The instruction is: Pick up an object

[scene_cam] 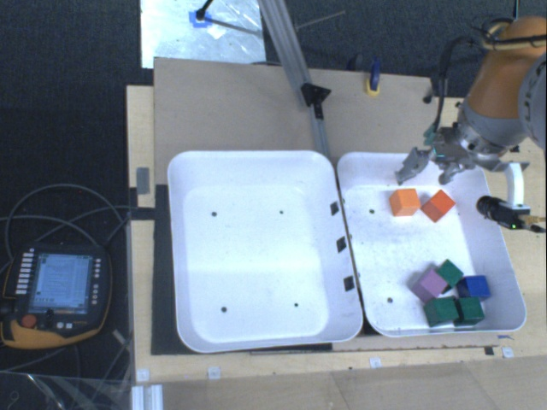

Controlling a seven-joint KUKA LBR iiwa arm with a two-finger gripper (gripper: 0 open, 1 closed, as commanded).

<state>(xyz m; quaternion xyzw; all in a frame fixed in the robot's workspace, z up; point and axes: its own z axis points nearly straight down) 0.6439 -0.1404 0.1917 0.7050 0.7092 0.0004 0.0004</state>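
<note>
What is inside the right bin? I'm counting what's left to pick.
The right bin holds two orange blocks near its far side, below the open gripper. In its near right corner: a purple block, a blue block and green blocks. Whether that pile covers more is unclear.

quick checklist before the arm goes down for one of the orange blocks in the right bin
1. Gripper open: ok, jaws spread, nothing between them.
2. Gripper above the right bin: ok, over its far edge.
3. Targets reachable: ok, two orange blocks lie just below the gripper.
4. Room around targets: not ok, the two orange blocks sit nearly touching.
5. Other clutter: ok, purple block, green and blue ones are clustered in the near corner.
6. Height above blocks: cannot tell.
</note>
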